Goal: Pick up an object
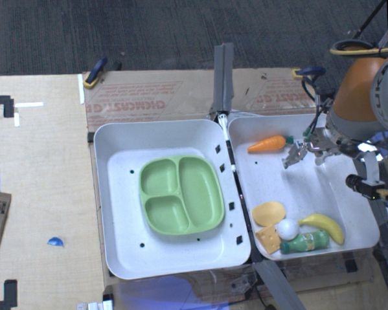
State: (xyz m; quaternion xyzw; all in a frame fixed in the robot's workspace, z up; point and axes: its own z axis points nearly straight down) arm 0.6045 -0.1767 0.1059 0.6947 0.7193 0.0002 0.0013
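Gripper (296, 153) sits low over the right bin (312, 190), at its upper part, arm (366, 90) coming in from the right with the orange band above the wrist. Fingers (291, 159) look slightly spread with nothing between them; too small and blurry to be sure, so cannot tell the opening for certain.

Carrot (268, 144) lies just up-left of the gripper, very near the fingertips but apart from them, lying roughly flat with its thick end toward the gripper.

Remaining objects sit well below the gripper, bunched in the bin's lower area: yellow round chip-like piece (269, 213) down-left, orange cheese wedge (268, 239) further below that, white ball (287, 229) touching the wedge, green bottle (305, 243) lying on its side beneath the ball, banana (324, 227) straight down and a bit right, touching the bottle.

Left bin (119, 207) is well left of the gripper, with a green three-compartment plate (182, 195) in its middle. Blue clip (55, 242) on the bench far left.
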